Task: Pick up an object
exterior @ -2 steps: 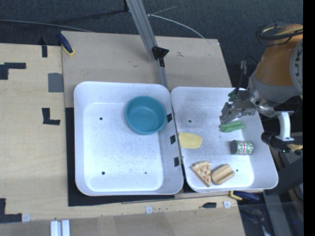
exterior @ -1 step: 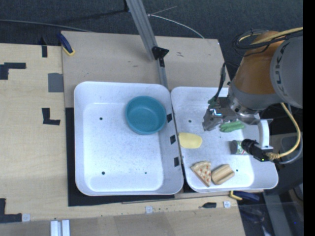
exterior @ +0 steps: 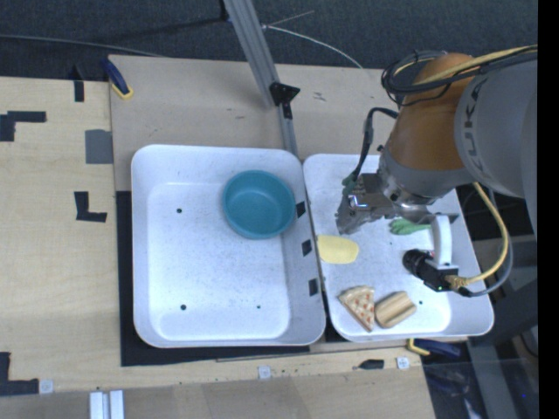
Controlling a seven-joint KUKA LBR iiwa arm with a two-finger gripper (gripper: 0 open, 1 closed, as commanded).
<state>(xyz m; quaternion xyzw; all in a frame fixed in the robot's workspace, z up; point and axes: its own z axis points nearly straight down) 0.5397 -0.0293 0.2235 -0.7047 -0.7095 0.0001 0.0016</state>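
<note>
Camera view: the left bin (exterior: 166,260) holds a blue bowl (exterior: 258,203) near its far right corner. In the right bin (exterior: 467,321), a yellow oval piece (exterior: 337,250) lies with its long axis left to right, just below the gripper (exterior: 349,218); I cannot tell how that tool stands. Nearer lie a pizza slice (exterior: 358,306), pointing to the bin's near edge, and a bread roll (exterior: 394,308).

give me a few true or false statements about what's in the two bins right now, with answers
1. The blue bowl sits in the left bin. True.
2. The yellow piece lies in the left bin. False: it lies in the right bin.
3. The pizza slice lies beside the bread roll. True.
4. The hand hangs over the blue bowl. False: it is over the right bin, just above the yellow piece.
</note>
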